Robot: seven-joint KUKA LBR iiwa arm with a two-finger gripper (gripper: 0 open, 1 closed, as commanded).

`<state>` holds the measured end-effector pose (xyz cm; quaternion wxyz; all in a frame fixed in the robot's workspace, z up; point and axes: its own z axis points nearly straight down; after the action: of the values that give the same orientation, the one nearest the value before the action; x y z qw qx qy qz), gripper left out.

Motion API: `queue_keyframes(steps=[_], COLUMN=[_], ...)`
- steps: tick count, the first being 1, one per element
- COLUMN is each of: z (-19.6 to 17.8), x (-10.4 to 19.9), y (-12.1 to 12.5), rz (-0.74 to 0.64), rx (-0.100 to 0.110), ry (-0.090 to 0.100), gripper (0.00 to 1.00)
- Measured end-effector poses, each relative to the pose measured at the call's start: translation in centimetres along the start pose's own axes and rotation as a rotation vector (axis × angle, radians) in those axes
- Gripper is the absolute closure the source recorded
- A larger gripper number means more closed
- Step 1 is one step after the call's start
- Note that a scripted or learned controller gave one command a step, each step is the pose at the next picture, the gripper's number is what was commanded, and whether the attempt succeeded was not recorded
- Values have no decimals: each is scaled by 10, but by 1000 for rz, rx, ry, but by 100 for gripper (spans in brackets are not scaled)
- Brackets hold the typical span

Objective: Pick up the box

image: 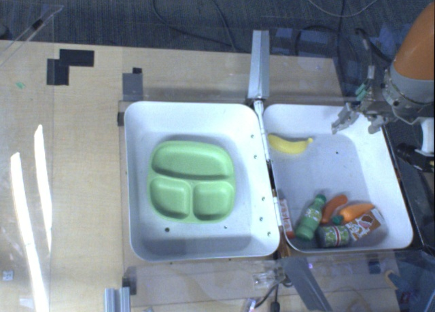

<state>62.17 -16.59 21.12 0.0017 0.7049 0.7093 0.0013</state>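
Two white bins (pixel 136 168) share the tabletop; the box (pixel 370 223) lies untouched in the right bin's near right corner, while the end effector (pixel 358 122), open and empty, hovers at its far edge.

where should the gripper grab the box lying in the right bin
Grip the orange and white carton box across its narrow width at its bare right half, coming straight down from above. It lies flat and tilted near the right white bin's front wall, with the orange carrot and green can crowding its left end.
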Motion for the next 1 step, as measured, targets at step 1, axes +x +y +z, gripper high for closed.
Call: queue_keyframes(steps=[1], z=[118], x=[63], y=[11], rz=[-187], rx=[-1], ry=[0], gripper=[0])
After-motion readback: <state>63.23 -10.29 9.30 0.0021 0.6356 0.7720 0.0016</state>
